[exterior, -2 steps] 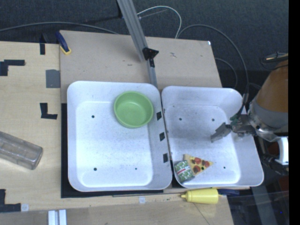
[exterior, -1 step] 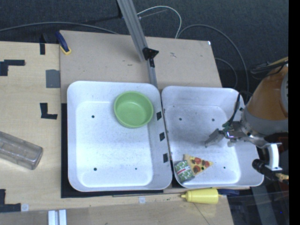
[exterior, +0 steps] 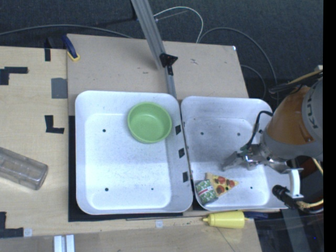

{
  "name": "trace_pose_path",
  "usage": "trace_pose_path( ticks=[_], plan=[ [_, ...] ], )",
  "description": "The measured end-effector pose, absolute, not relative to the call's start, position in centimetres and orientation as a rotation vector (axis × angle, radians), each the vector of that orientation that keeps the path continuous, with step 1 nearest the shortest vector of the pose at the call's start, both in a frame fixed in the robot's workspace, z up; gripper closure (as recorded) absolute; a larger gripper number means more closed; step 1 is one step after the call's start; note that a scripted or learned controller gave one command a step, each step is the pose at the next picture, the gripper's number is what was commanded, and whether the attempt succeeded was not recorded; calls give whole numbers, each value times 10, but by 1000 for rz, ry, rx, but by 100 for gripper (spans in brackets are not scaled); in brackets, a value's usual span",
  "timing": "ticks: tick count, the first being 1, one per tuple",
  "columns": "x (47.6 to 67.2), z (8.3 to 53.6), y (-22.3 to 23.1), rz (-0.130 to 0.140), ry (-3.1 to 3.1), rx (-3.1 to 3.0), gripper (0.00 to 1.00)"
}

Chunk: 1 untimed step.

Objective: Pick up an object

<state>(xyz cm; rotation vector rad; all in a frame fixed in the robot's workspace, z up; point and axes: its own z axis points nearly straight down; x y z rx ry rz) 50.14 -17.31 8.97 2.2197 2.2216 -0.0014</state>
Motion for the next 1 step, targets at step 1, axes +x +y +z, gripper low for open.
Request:
trace_pose_path(
  ticks=[1],
  plan=[
    [501,101,-172,0,2225,2220,100]
  ],
)
